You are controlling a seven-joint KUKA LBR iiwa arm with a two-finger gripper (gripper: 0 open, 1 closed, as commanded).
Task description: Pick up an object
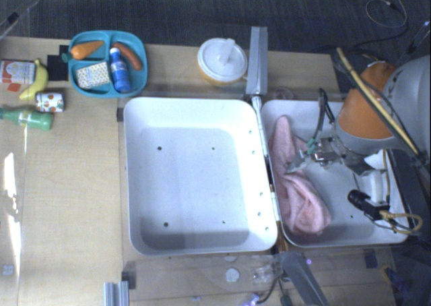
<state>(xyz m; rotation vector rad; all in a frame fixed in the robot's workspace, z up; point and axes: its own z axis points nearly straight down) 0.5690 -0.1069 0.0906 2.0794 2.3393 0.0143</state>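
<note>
A crumpled pink cloth (297,180) lies along the left side of the right bin (335,234), stretching from near the back wall to the front. My gripper (300,158) reaches in from the right and sits low over the middle of the cloth, its fingertips at the fabric. Its fingers look slightly spread, and no fold of cloth shows clearly between them.
The left bin (195,173) lies beside the right one, with a metal divider (256,62) at the back between them. Behind the bins stand a white lidded cup (222,60) and a blue tray (108,63) of toy food. A banana (34,82), can (49,102) and green bottle (27,118) lie far left.
</note>
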